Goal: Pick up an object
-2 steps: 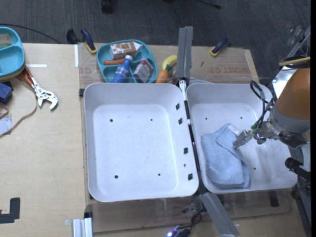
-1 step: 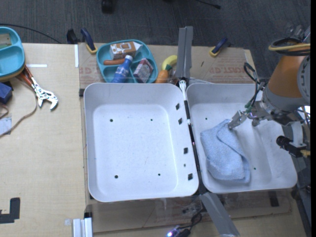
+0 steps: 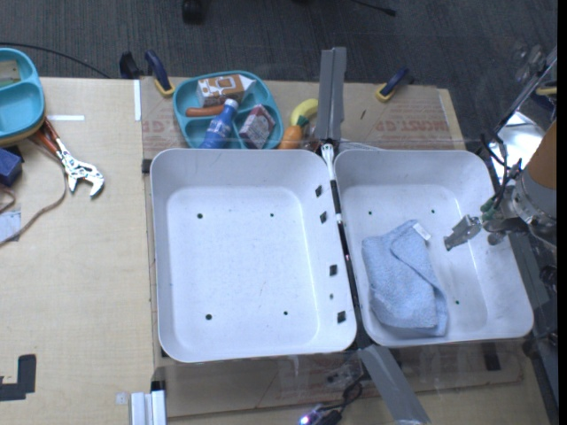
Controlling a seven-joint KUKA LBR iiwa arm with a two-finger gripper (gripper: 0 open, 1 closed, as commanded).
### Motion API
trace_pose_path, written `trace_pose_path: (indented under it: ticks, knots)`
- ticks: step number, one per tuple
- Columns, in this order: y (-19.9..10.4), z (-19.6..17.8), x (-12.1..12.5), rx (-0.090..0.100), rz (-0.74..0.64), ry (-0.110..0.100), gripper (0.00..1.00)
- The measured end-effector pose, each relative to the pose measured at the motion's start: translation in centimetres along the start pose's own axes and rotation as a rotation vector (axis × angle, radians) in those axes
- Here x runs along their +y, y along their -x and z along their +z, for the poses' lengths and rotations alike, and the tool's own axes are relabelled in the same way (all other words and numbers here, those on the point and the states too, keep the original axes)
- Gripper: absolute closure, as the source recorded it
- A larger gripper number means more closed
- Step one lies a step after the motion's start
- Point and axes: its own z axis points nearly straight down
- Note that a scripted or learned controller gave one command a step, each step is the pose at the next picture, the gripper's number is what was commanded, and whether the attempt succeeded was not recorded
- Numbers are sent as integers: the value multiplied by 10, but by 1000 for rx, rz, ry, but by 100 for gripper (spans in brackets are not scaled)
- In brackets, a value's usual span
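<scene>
2 white bins (image 3: 177, 343), 1 crumpled blue cloth (image 3: 403, 277) in the right one, 1 gripper (image 3: 462, 233) beside it, spread, holding nothing.

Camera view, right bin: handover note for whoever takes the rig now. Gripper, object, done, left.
Gripper: over the right bin, right of the cloth, holding nothing that I can see; finger state unclear.
Object: the blue cloth lies crumpled on the right bin's floor, toward its left and near side, apart from the gripper.
Done: no pick so far; the cloth is on the bin floor.
Left: move over the cloth, descend, grip and lift it.
</scene>
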Motion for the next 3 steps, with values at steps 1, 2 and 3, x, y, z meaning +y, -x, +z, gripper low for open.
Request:
trace_pose_path:
  ticks: [1, 2, 3]
  knots:
    - [3, -67, -54, 1, 144, -1, 0]
    - [-2, -165, -34, -1, 190, -1, 0]
    - [-25, -73, -58, 0, 484, -4, 0]
